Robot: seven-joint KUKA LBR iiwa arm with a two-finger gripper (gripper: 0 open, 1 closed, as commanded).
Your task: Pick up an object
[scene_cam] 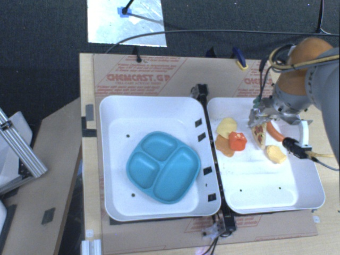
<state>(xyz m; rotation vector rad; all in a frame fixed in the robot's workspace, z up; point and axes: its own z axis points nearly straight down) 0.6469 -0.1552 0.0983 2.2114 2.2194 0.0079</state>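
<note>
**Gripper low over the food, nothing lifted yet**

We start at the gripper [258, 122], which sits low in the right bin [265, 195], near its far side. Its tip is a small tangle of metal from above, and we cannot tell how it is set or whether anything sits inside it. Just beneath and beside the tip lie a slice of pizza [260, 136] and a hot dog [275, 131]; the tip seems to be touching or almost touching the slice, but we cannot say which.

Moving outward, a pale yellow wedge [274, 154] lies a little nearer us in the same bin. Further left sits a cluster: a yellow piece [227, 126], a red pepper [238, 141] and an orange-brown piece [224, 147], pressed against one another close to the wall between the bins.

The left bin [122, 116] holds a blue divided plate [163, 167], lying flat near its middle.

As we judge it, the reach is done and the grasp itself is in question. Every item appears to rest on the bin floor, so the lift is left to do.
</note>
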